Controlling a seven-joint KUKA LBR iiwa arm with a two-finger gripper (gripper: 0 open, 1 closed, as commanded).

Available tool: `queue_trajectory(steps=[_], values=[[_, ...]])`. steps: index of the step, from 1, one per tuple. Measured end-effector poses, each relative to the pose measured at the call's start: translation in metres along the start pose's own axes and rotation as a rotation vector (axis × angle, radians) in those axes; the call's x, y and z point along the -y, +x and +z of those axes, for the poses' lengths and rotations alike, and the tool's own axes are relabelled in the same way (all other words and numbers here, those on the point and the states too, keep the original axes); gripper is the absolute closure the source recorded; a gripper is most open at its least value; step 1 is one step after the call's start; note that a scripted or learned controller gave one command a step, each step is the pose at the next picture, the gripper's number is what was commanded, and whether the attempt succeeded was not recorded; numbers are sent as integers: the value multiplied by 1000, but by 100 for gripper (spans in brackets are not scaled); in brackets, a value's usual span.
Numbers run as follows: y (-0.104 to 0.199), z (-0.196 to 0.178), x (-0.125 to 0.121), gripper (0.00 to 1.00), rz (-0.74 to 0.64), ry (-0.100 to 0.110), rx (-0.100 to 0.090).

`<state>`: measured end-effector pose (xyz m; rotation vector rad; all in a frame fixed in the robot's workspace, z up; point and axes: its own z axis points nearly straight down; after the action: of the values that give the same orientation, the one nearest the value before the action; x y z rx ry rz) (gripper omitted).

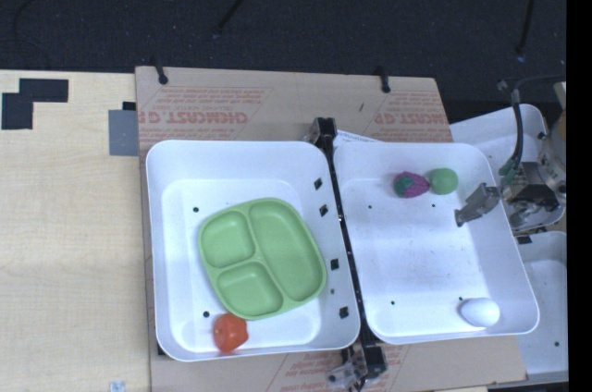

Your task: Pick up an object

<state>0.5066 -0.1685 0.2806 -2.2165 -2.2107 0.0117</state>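
Hovering at the right edge of the right bin, the gripper reaches in over the rim, with the wrist hardware and cabling bunched behind it to the right; cannot tell whether open or closed, nothing visibly held. Just to the left and a little farther back, lying on the bin floor: a green ball, and touching its left side, a purple and green berry-like toy, both clear of the gripper. Nearer the camera, well below the gripper, sitting in the front right corner of the same bin: a white egg-shaped object, close against the wall. Farther left, past the black hinge-like divider between the two bins, the left bin carrying a light green three-compartment plate, tilted slightly askew on the floor. At the front edge of that plate, near the bin's front wall, an orange-red lumpy object, just touching or just beside the plate rim. Beneath both bins, a cardboard sheet with red printed lettering, resting on the pale wooden bench.
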Motion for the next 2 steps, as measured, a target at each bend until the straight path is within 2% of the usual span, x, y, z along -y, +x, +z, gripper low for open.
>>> queue_trajectory(steps=[1, 2], values=[[0, -6, -2, 0, -3, -12, 3], [8, 56, -2, 0, -3, -4, -1]])
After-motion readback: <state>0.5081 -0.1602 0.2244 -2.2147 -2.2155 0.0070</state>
